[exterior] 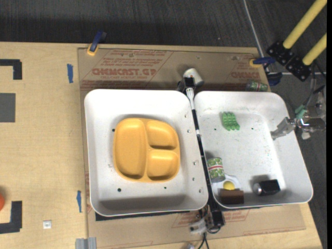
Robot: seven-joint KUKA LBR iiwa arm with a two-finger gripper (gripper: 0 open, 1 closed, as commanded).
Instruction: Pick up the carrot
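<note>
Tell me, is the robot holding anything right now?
No. The gripper hangs over the right bin's right rim with nothing in it.

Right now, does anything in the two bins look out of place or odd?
Nothing looks spilled or broken. The yellow divided plate sits flat in the left bin; the small items crowd the right bin's near edge.

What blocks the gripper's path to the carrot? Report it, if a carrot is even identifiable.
No carrot is identifiable, so no blockage can be judged. Right bin: green toy, can, brown block, black object. Left bin: yellow divided plate.
</note>
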